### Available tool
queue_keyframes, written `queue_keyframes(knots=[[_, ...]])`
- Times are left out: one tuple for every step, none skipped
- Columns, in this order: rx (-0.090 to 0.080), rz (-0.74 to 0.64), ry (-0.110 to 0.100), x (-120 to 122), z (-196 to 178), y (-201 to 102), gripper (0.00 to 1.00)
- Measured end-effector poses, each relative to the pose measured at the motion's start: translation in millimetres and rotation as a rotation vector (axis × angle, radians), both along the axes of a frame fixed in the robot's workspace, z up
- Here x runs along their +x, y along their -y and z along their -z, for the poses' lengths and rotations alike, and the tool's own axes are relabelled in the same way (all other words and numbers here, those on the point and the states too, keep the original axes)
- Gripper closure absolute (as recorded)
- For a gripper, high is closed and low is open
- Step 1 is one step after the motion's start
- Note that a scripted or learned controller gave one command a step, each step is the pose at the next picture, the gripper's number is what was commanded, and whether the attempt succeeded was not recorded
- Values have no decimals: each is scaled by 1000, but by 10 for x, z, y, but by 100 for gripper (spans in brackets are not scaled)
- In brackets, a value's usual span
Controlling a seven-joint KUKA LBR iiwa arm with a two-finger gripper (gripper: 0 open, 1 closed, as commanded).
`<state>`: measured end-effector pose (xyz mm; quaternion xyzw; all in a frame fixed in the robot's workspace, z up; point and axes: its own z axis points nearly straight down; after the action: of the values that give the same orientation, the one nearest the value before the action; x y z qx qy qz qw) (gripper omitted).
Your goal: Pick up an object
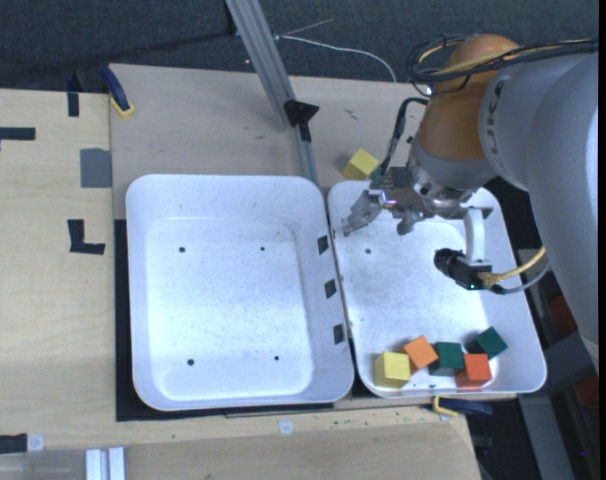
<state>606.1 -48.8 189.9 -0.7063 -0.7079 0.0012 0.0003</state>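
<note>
My gripper (381,220) hangs over the back of the right bin (403,278), near its left wall, open with nothing between its fingers. Several small blocks sit bunched at that bin's front edge: a yellow block (392,368), an orange block (420,351), a green block (449,356), a red-orange block (476,369) and a dark green block (491,342). They lie well in front of the gripper. Another yellow cube (362,163) rests on the bench just behind the right bin, close to the gripper's far side.
The left bin (223,288) stands beside the right one, with black clips along their shared wall. A slanted metal pole (268,58) comes down to the bins' back edge. A cable and connector (463,266) hang off the wrist over the right bin.
</note>
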Motion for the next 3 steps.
queue_keyframes(knots=[[3, -4, 6, 168, -502, -439, 0], [3, -4, -7, -491, -133, -1047, 0], [1, 0, -2, -462, -249, -1010, 100]])
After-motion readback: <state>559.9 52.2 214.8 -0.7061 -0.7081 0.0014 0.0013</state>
